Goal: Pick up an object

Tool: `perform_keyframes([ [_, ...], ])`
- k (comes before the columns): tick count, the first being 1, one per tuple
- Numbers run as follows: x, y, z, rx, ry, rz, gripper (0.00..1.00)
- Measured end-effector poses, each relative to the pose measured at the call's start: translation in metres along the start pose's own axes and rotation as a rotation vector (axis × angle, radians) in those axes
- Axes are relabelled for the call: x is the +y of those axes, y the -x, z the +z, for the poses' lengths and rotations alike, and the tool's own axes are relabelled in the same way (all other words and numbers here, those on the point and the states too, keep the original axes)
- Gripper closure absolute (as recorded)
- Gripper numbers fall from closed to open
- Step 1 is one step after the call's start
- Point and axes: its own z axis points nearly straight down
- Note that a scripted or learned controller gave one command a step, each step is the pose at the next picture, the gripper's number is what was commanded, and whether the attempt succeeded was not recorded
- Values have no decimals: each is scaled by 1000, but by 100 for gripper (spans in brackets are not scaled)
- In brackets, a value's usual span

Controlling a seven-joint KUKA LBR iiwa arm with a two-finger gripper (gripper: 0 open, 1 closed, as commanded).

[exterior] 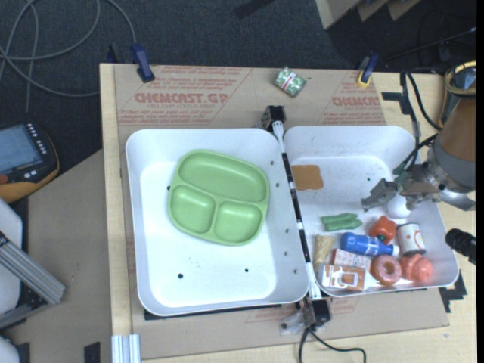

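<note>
Dark carpet floor (189, 21), grey cable (45, 21) looping across.

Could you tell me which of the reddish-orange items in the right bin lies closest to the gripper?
The orange-red piece just below the gripper, above the blue bottle. The ring-shaped donut and the red item beside it lie farther down, near the bin's front edge.

You're looking at 1 KUKA iiwa arm (457, 138): the wide link reads brownish-orange, with a pale grey rounded collar below it and a yellowish ring at its top. A black cable (412, 104) loops beside it. The 2-finger gripper (387, 195) is dull grey metal, angular, with greenish bits at its base.
</note>
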Motion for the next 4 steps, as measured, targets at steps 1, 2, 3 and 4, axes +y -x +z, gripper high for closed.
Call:
perform_keyframes([
  [1, 17, -48, 59, 2, -3, -1, 0],
  [2, 14, -54, 110, 1, -2, 0, 0],
  [3, 14, -54, 100, 1, 0, 1, 100],
  [4, 65, -103, 9, 1, 2, -2, 100],
])
